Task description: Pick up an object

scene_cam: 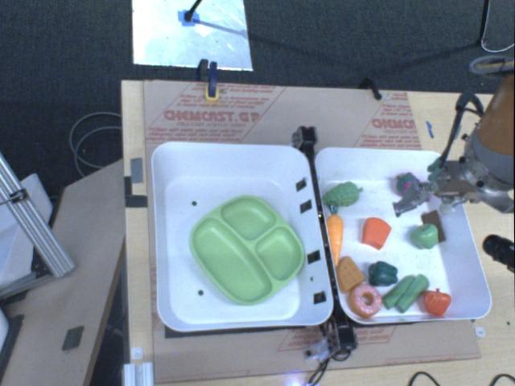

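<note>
The right bin (475, 296) holds several toy foods. Among them are a green leafy piece (342, 193), a carrot (335, 233), an orange-red piece (376, 232) and a green pepper (425, 235). Nearer the front lie a dark green piece (383, 273), a tan biscuit (348, 273), a pink donut (366, 300), a green pod (406, 292) and a red tomato (437, 301). My gripper (414, 195) hangs over the bin's far right part, beside a purple-grey lump (406, 183) and above a small brown piece (432, 218). The arm (492, 155) comes in from the right.
The left bin (173, 167) holds a light green divided plate (245, 249). A black divider with clips (315, 215) runs between the bins. Cardboard (265, 111) lies under both bins, with a blue and yellow clamp (211, 79) at its far edge.
</note>
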Tool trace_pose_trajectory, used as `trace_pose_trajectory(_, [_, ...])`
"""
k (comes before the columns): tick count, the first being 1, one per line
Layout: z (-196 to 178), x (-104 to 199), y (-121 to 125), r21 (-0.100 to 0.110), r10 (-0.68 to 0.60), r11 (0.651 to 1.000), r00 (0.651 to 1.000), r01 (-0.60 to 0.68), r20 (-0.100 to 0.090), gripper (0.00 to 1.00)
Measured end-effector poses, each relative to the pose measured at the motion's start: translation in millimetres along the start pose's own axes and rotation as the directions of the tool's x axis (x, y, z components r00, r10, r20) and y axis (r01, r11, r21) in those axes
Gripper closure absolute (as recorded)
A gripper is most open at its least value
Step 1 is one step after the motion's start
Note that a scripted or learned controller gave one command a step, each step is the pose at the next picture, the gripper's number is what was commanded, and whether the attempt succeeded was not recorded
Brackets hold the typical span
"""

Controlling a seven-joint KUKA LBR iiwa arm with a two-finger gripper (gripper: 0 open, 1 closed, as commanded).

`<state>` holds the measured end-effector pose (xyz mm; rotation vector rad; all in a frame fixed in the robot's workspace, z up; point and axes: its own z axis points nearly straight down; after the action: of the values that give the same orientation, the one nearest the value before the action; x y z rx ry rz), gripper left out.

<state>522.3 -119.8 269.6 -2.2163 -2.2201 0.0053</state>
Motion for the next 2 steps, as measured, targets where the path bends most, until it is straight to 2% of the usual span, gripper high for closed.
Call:
trace_pose_trajectory(1, [-3.3, -0.1, 1.5, -0.007, -0.001, 1.000, 1.000, 0.001, 0.001, 0.00])
trace_pose_trajectory(2, [39.1, 1.8, -1.9, -0.004, 0.000, 1.000, 1.000, 0.000, 0.000, 0.00])
